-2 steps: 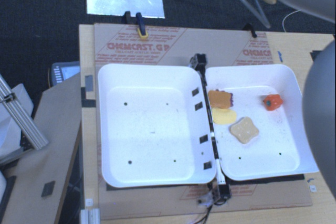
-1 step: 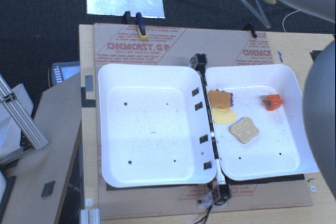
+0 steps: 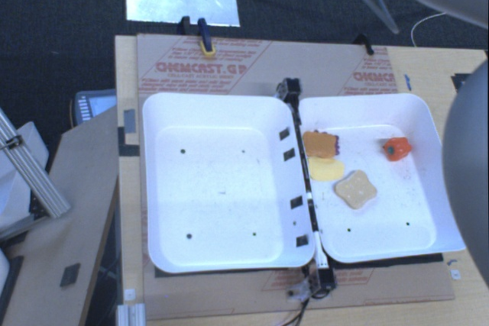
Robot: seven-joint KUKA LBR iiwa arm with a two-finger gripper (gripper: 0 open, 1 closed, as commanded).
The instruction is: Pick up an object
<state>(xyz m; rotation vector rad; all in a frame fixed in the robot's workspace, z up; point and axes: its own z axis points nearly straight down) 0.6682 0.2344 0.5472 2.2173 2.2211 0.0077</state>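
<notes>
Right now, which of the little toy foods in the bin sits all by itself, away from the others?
The small orange-red toy with a green spot, near the right bin's far right side. The orange waffle-like piece, flat yellow piece and tan toast-shaped piece cluster together by the divider.

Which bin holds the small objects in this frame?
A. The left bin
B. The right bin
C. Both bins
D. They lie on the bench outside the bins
B: the orange-brown piece, the yellow piece, the tan toast-like piece and the red-orange piece all lie inside the right bin.
</notes>
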